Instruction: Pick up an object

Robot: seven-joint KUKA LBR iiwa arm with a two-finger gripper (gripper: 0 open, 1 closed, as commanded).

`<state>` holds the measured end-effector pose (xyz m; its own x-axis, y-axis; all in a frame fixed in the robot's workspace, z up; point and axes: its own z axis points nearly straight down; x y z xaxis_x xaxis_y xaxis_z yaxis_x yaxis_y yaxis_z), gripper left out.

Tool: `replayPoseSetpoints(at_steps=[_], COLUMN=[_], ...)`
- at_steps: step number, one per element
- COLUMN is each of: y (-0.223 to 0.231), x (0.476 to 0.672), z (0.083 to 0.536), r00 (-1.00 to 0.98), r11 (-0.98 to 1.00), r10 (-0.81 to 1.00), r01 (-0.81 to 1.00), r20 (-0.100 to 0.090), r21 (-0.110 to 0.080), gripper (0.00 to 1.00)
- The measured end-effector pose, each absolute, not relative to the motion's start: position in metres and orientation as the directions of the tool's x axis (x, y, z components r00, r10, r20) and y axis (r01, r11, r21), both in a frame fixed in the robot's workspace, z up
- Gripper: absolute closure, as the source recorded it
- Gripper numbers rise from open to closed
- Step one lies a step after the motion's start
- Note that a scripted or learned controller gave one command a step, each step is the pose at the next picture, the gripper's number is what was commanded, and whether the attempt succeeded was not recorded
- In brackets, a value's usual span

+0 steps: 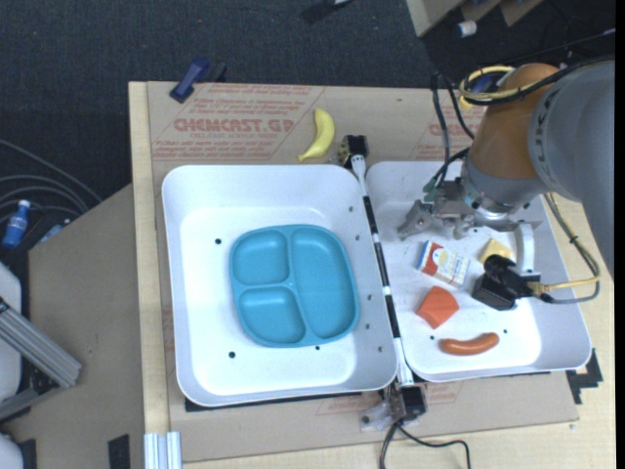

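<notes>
1. Pincer (422, 218): metal fingers spread open, gripping nothing, over the right shallow white bin (557, 345).
2. Nearer, a red-orange sausage (470, 343), an orange block (438, 307) and a small white carton (444, 264) lie there.
3. Farther off, a yellow banana (318, 136) rests on the brown board (244, 117); dark carpet (146, 18) lies beyond.

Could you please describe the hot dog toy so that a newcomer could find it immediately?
Look in the right-hand white bin, along its near edge. The hot dog toy lies there, just below the red-orange block. It is the one long, thin, curved reddish piece.
</notes>
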<state>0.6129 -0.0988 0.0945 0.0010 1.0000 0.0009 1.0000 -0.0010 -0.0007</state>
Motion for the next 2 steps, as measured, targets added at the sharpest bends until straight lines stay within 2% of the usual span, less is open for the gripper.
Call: replayPoseSetpoints(at_steps=[1,2], y=[-0.097,-0.097], x=[0.655,0.655], z=[0.085,0.095], r00=[-0.001,-0.001], r11=[0.001,0.001], r10=[1.000,1.000], r01=[1.000,1.000], r20=[0.000,-0.001], r21=[0.000,0.003], gripper=[0.00,1.00])
